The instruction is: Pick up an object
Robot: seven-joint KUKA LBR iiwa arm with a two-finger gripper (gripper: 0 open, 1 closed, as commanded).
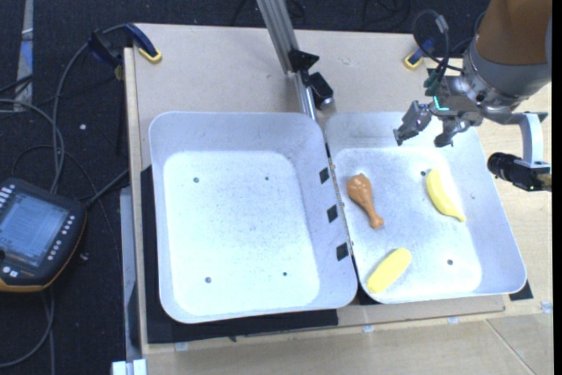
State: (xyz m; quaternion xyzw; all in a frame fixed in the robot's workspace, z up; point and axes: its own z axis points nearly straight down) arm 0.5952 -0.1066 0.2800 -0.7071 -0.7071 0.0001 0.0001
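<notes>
Three objects lie in the right bin (500, 263): a brown chicken drumstick (365, 198) near its left side, a yellow banana (443, 195) to the right, and a yellow oblong piece (388, 270) near the front edge. My gripper (431, 128) hangs above the bin's far edge, up and to the right of the drumstick and above the banana. Its two dark fingers are spread apart with nothing between them.
The left bin (176, 145) sits beside the right one, with a row of black clips (335, 211) along the seam between them. A slanted aluminium post (274, 4) rises behind the bins. A teach pendant (31, 228) lies off the bench at left.
</notes>
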